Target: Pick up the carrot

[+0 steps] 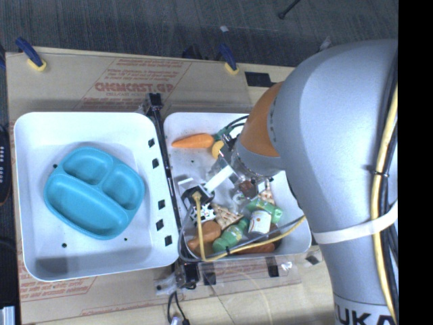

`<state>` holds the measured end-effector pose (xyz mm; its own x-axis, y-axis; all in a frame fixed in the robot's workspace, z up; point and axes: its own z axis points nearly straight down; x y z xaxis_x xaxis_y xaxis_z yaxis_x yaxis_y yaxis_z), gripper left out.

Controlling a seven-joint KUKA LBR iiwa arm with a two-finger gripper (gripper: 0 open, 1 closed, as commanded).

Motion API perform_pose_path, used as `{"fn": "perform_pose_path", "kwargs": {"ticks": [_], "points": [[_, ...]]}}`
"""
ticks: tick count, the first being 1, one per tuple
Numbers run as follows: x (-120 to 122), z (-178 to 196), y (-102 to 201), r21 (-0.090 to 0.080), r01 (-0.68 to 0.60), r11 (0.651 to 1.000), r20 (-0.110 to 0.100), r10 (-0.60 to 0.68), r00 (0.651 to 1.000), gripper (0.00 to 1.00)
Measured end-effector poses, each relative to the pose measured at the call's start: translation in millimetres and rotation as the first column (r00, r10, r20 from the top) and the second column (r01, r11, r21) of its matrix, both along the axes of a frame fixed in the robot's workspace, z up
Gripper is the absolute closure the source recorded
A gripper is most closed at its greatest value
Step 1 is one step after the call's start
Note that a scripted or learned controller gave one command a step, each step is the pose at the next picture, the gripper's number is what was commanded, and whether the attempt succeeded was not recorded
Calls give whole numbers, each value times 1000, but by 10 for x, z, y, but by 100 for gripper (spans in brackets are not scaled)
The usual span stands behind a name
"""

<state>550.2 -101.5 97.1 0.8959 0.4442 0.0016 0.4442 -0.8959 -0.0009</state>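
Observation:
The carrot (193, 141), orange with a green top at its right end, lies in the far left part of the right bin (177, 169). The grey arm with its orange band reaches down into that bin from the right. Its gripper (247, 187) hangs low over the clutter in the middle of the bin, to the right of and nearer than the carrot, and apart from it. The wrist hides most of the gripper.
A blue divided plate (95, 191) lies in the left bin (34, 141). Near the right bin's front edge are green bottles (233, 235), a brown piece (204, 233) and a small black-and-white item (203, 213). The arm covers the bin's right side.

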Motion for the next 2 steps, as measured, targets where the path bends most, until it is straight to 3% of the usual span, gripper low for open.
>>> {"fn": "perform_pose_path", "kwargs": {"ticks": [1, 2], "points": [[343, -56, -358, 0, 112, 994, -12, -112, 994, 0], [829, -48, 106, 0, 246, 969, -16, -246, 969, 0]]}}
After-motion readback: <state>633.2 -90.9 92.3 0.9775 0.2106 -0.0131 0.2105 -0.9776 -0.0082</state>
